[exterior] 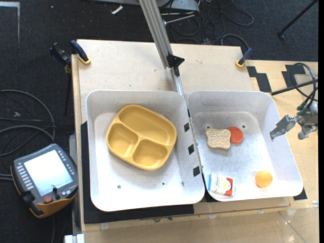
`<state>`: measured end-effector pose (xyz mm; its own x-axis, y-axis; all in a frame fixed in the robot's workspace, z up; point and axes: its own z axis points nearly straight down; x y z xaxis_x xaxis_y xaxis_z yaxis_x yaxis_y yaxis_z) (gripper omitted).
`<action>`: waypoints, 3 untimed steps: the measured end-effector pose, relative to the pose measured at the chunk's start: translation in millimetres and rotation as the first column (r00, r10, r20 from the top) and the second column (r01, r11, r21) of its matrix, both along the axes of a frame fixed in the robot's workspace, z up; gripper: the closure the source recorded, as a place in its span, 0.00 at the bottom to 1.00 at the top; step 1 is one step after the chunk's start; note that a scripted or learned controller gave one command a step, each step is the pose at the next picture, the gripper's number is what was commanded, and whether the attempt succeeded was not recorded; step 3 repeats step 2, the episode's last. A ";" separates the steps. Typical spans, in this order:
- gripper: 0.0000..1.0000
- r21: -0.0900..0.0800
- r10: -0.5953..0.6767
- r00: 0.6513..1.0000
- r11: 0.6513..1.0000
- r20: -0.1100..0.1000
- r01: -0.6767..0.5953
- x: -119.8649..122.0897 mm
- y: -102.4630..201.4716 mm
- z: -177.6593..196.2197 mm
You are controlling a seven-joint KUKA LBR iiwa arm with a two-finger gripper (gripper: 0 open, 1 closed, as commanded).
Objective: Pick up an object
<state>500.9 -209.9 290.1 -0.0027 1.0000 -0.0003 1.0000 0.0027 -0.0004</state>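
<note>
The gripper sits at the far right, just over the right rim of the right bin, and nothing shows between its fingers; whether they are apart or together is too small to tell. Everything worth grabbing lies to its left, inside that bin. Nearest looks like the orange ball, down toward the front right corner, free on all sides but near the sloped wall. Further left, the biscuit lies flat, touching the red disc at its right edge, a crowded pair. The small carton rests at the front rim. The yellow tray fills the left bin, well apart. Open floor lies between ball and biscuit, so there's room to come in.
</note>
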 end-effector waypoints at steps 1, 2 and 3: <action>0.00 0.000 -0.001 1.000 1.000 0.000 0.001 0.0 0.0 0.1; 0.00 0.002 -0.002 1.000 1.000 -0.005 0.002 -3.5 6.4 -61.6; 0.00 0.002 -0.002 1.000 1.000 -0.005 0.002 -3.5 6.4 -61.6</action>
